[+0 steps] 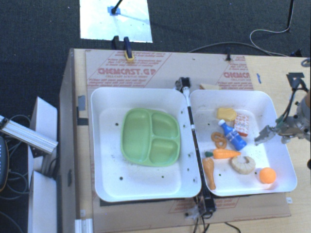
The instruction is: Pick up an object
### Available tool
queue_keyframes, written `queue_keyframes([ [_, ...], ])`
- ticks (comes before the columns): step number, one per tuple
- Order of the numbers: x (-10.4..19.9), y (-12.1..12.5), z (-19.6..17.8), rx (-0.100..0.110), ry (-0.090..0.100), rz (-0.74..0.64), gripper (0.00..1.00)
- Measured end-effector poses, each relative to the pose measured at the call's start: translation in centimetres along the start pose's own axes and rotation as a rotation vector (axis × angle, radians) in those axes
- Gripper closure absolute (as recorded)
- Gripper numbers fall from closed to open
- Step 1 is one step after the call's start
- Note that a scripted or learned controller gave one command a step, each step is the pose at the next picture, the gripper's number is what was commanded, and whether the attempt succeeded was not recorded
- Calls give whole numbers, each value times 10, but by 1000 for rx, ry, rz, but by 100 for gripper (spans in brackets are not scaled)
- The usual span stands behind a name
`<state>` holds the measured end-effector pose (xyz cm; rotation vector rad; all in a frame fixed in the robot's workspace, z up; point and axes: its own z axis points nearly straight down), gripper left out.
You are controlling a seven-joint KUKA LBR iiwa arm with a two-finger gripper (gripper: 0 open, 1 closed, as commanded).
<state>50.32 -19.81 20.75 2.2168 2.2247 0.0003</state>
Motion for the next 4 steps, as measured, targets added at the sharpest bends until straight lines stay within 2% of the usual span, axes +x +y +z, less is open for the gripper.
queue_keyframes([
  [1,87,35,67,1,2,0,0],
  [2,82,69,121,-6,0,0,0],
  [3,83,70,110,-9,0,-2,100],
  [4,160,64,22,-3,2,-2,100],
])
